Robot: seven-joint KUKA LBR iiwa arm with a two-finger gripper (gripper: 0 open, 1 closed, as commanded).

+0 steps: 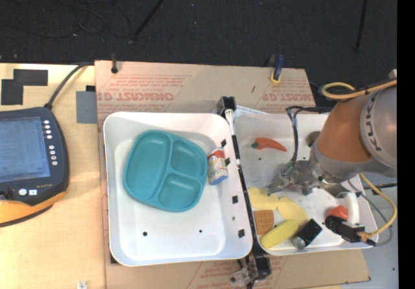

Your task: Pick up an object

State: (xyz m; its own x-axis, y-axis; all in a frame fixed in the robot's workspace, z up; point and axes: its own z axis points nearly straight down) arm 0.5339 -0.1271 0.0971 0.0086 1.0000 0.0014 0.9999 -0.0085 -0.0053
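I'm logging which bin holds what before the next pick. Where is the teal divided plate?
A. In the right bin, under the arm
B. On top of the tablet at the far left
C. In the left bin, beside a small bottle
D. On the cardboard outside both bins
C: the teal divided plate lies flat in the left bin, with the small bottle at its right edge, by the wall between the bins.

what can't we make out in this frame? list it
- Gripper, camera view: fingers are small and dark under the wrist; open or shut can't be told, nor whether anything is between them.
- Right bin, camera view: the arm covers its right part, hiding what lies beneath.
- Small bottle by the teal plate: label too small to read.
- Dark object beside the corn: too small to identify.
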